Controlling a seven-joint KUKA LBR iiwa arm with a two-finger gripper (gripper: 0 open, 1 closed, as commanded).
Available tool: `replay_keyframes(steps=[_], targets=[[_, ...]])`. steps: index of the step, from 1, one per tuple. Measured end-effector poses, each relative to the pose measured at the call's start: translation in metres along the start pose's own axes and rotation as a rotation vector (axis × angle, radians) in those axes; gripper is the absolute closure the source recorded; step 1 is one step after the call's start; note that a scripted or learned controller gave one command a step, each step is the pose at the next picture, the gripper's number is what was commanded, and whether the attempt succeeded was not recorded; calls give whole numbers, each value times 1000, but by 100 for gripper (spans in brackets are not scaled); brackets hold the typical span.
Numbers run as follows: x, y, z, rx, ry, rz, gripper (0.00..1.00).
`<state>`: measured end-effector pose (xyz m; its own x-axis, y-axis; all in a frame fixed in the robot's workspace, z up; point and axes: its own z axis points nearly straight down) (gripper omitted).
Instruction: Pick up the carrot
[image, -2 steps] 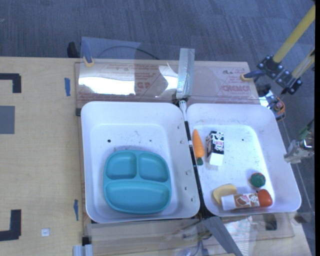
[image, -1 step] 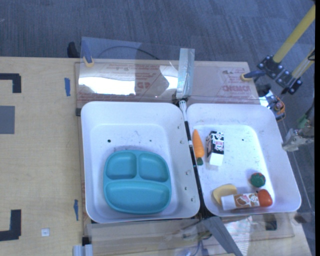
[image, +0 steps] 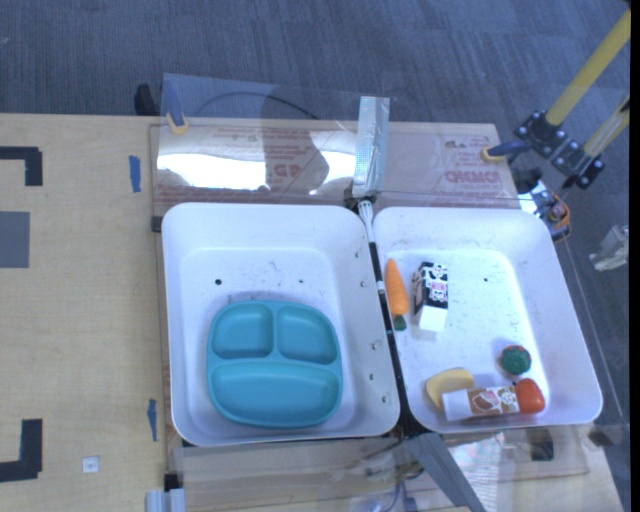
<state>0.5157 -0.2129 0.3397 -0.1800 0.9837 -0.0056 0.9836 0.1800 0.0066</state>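
Two white bins (image: 180, 330) on wooden bench (image: 70, 300)

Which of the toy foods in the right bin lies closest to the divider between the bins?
The carrot: long, orange, alongside the right bin's left wall; the others lie further right.

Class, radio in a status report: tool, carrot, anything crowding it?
Carrot lying in right bin, against its left wall. Milk carton close beside it, apart. Nothing on top.
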Motion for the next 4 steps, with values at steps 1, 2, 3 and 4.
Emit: replay_keyframes(steps=[1, 2, 3, 4], targets=[[-18, 48, 56, 8, 7, -85, 100], [-28, 104, 72, 4, 4, -123, 100], [-37, 147, 79, 3, 2, 2, 100], [25, 159, 81, 7, 7, 57, 100]])
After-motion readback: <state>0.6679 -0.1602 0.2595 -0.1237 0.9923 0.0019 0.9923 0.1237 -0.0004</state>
